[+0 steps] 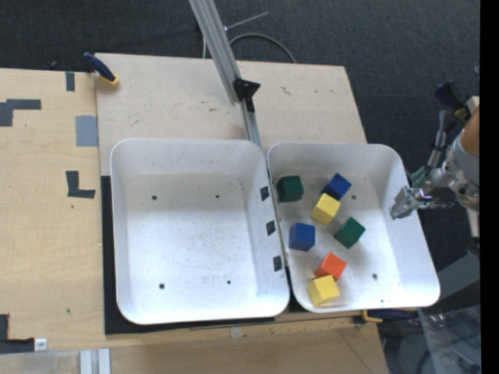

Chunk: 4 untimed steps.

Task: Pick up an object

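The end effector (405,202) hangs at the right rim of the right bin (405,240). I cannot tell if it is wide or narrow. The nearest block, a green block (350,231), lies to its left and a little lower, inside the bin.

1. I see 2 white bins side by side on the bench: the left bin (132,209) and the right bin (405,263), their inner rims touching.
2. A grey metal rail (214,33) slants down from the top edge to the seam between them, with a black bracket (246,89) on it.
3. A thin cable (265,41) loops beside the rail.
4. A blue and yellow clamp (101,68) sits at the board's far left corner.
5. Grey tape patches (86,131) mark the wooden surface at left.
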Available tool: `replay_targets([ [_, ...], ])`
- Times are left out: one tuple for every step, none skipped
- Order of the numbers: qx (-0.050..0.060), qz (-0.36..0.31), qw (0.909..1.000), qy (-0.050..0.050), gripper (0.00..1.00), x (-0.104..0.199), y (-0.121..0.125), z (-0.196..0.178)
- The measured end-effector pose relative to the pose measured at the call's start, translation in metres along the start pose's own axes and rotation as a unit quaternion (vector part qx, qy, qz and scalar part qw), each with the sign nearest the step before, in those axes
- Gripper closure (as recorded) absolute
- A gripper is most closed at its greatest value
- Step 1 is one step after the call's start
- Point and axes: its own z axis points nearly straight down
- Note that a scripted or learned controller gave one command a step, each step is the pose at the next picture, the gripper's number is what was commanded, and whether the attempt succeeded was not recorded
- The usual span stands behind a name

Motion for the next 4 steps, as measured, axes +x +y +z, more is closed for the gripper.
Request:
replay_targets([
  [0.002,-0.003,1.0000,0.002,1.00,0.056,0.015,0.001],
  [0.004,-0.002,1.0000,0.002,1.00,0.106,0.016,0.014],
  [0.004,-0.003,1.0000,0.002,1.00,0.169,0.018,0.021],
  [0.004,-0.002,1.0000,0.002,1.00,0.222,0.015,0.030],
])
